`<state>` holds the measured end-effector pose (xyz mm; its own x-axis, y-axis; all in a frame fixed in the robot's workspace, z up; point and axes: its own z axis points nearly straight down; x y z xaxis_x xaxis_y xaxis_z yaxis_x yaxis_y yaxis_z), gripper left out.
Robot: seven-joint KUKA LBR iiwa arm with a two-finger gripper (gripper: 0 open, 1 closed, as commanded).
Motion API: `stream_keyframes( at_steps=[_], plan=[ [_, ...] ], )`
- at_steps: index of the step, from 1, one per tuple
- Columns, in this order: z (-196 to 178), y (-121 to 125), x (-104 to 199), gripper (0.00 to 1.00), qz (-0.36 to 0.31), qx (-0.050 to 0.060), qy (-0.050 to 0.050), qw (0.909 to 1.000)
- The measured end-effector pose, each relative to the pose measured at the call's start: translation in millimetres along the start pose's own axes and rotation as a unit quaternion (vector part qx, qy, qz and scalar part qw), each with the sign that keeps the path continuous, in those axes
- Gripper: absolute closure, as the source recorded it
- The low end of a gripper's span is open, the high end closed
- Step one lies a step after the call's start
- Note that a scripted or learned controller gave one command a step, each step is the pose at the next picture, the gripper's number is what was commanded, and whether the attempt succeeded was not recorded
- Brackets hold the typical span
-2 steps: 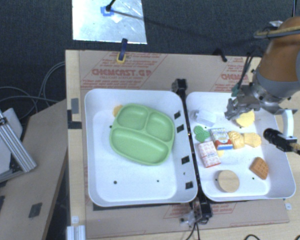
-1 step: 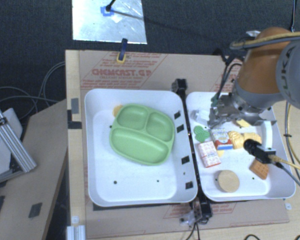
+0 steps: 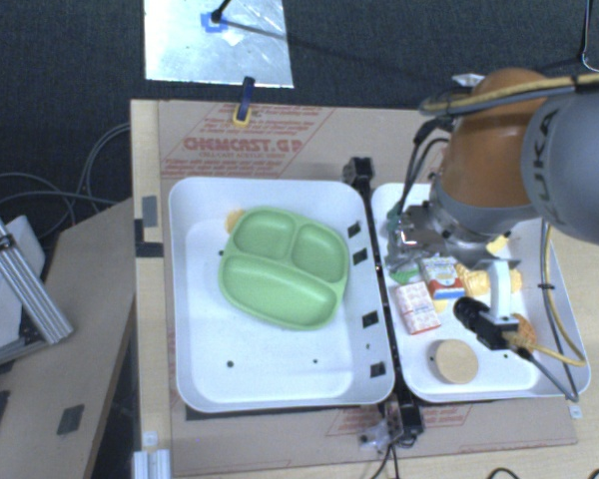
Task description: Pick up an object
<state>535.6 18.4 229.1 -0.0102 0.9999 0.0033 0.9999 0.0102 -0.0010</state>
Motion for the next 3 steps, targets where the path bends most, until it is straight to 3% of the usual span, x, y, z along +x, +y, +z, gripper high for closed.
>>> stream_keyframes(
  at_steps=[1,2,3],
  plan=[
    [12,-7,15,1.00,0.002,0.000,-0.001,1.0000],
    [-4,-2,18,1.00,0.002,-0.001,-0.001,1.0000],
    [13,1,23,1.00,0.002,0.000,-0.002,1.0000]
  ],
)
